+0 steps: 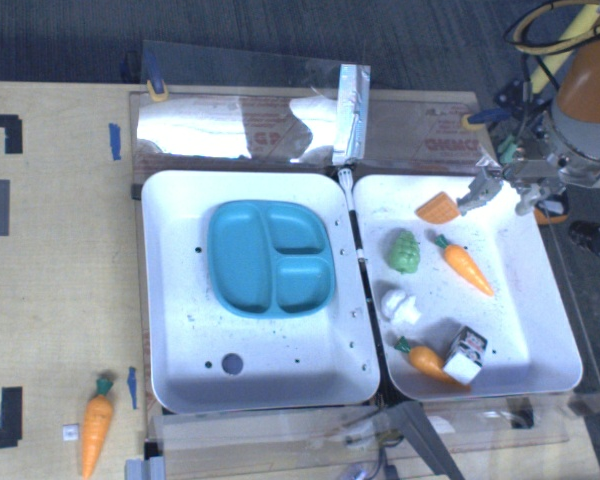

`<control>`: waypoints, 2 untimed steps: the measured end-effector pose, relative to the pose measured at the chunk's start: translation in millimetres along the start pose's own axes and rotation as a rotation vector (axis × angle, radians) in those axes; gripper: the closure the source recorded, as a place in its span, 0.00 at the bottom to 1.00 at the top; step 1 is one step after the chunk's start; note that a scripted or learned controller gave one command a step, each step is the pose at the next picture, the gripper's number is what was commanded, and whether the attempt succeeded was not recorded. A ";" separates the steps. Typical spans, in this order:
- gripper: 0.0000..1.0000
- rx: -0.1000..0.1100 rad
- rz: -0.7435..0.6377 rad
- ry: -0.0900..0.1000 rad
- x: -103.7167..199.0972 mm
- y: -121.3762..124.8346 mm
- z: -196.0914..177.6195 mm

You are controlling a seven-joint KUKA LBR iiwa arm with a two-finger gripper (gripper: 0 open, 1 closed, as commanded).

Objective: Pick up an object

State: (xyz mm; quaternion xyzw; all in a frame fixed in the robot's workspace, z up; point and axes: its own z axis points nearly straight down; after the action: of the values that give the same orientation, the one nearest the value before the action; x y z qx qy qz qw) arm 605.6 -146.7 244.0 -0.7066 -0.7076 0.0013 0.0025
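Note:
The right bin [550, 318] holds an orange wedge [438, 208], a green bumpy piece [405, 251], a carrot [467, 265], a small white piece [401, 308], a second carrot [427, 360] and a black-and-white box [467, 353]. My gripper [502, 198] hangs over the bin's far right corner, just right of the orange wedge. Its fingers [477, 194] stand apart, open, with nothing between them. The carrot lies a little below and to the left of it.
The left bin [170, 298] holds a blue divided plate [272, 256]. Another carrot [97, 423] lies on the wooden bench at the front left. A clear upright panel [352, 113] stands behind the bins. Cables [545, 28] hang at the top right.

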 end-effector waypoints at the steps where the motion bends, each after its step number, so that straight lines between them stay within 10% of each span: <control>1: 0.00 0.003 -0.177 0.001 -8.5 -16.3 110.8; 2: 0.00 0.001 -0.224 0.000 2.0 -8.1 134.5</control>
State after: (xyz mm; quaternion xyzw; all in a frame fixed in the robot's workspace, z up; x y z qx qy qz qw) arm 596.8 -144.5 109.5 -0.6230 -0.7822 0.0012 0.0030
